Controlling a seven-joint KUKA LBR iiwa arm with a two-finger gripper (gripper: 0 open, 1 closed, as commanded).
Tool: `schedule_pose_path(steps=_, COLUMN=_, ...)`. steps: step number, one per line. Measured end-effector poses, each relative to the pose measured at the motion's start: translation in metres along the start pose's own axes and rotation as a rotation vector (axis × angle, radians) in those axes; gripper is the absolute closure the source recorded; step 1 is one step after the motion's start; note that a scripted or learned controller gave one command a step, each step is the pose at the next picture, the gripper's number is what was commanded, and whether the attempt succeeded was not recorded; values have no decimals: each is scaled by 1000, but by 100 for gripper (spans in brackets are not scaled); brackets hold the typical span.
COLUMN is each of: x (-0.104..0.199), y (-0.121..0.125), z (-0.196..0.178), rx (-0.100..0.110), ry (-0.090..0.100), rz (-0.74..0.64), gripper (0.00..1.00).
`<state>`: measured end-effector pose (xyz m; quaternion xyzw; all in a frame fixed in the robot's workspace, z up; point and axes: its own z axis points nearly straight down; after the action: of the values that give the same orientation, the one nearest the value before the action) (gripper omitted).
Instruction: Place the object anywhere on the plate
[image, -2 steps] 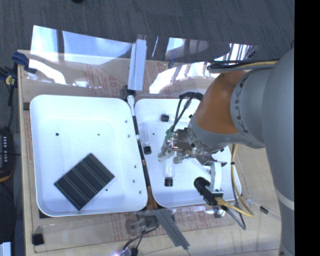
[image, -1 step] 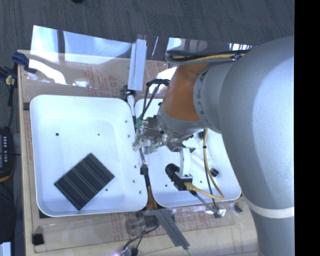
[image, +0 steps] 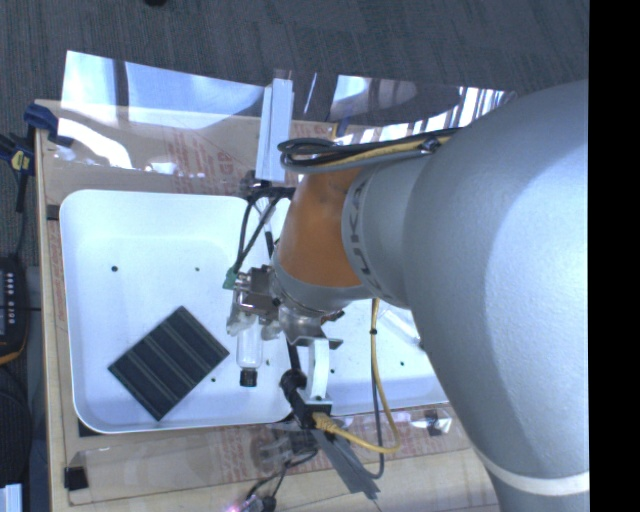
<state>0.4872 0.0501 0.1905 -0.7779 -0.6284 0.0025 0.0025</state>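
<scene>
The plate (image: 168, 361) is a dark grey ribbed square lying flat in the front-left part of the left bin (image: 120, 235). My gripper (image: 262, 335) hangs low over that bin's right side, just right of the plate's right corner and apart from it. A small dark piece (image: 248, 377) shows right under the gripper, close to the bin floor. I cannot tell whether it is the object or part of the gripper. The arm's wrist and orange band (image: 315, 235) hide whatever lies behind the gripper.
The bulky grey arm (image: 480, 270) covers most of the right bin (image: 360, 385). Black and yellow cables (image: 377, 350) hang from the wrist over the divider between the bins. The left bin's white floor is bare behind and left of the plate.
</scene>
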Motion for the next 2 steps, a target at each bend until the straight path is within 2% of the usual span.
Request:
schedule_pose_path(steps=1, x=27, y=26, z=-1, rx=-5, ry=-1, rz=-318, gripper=100)
schedule_pose_path(steps=2, x=105, y=46, z=-42, rx=-2, ry=-1, rz=-490, gripper=100)
